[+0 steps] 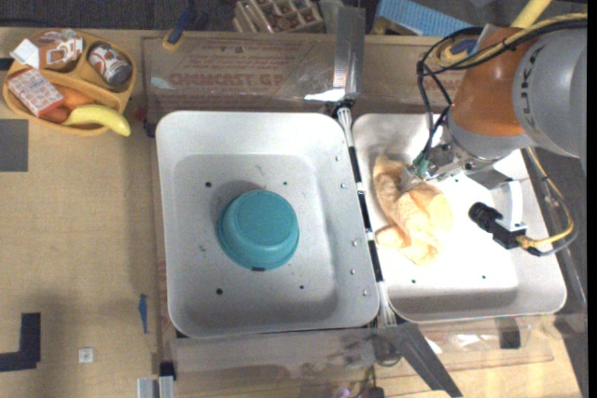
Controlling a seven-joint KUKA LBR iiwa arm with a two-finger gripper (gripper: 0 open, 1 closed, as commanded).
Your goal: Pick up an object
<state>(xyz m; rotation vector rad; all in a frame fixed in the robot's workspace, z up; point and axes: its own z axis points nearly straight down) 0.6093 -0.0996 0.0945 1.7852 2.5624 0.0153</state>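
A teal bowl (259, 228) lies upside down in the middle of the left bin (187, 137). In the right bin (485, 286), a cluster of pale yellow and orange soft lumps (417, 217) sits against the left wall. My gripper (425, 171) points down at the upper edge of that cluster, touching or very close to it. The grey arm with its orange band (494, 98) reaches in from the upper right. The gripper's tip blends into the lumps, so whether anything is held cannot be told.
A black fitting on a yellow cable (492, 221) hangs over the right bin's middle. A yellow tray (65, 89) with a banana (99, 116) and packets sits at the far left of the bench. A cardboard strip (242, 75) runs behind the bins.
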